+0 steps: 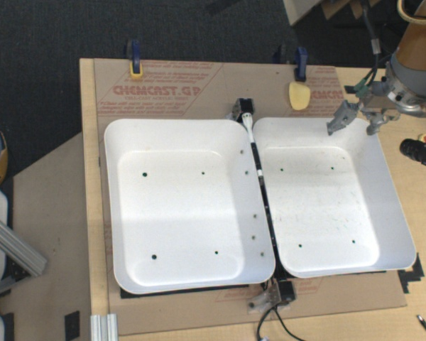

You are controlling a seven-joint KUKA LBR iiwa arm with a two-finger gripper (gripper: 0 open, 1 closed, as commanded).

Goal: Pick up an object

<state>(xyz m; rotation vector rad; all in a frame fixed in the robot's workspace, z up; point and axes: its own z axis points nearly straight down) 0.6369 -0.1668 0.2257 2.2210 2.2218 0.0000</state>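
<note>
White bins — left (113,190), right (383,190) — hold nothing; gripper (358,119) jaws spread.

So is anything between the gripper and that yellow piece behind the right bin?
Nothing visible. The gripper, jaws open, hangs over the right bin at its far rim. The yellow piece lies on the cardboard just past that rim, under a blue clamp.

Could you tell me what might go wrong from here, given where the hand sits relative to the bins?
1. The hand sits at the far rim of the right bin; a descent here could strike that rim.
2. The only small loose-looking item is a yellow object lying on the board beyond the bins, next to a blue clamp, so a pick inside the bins may well close on nothing.
</note>
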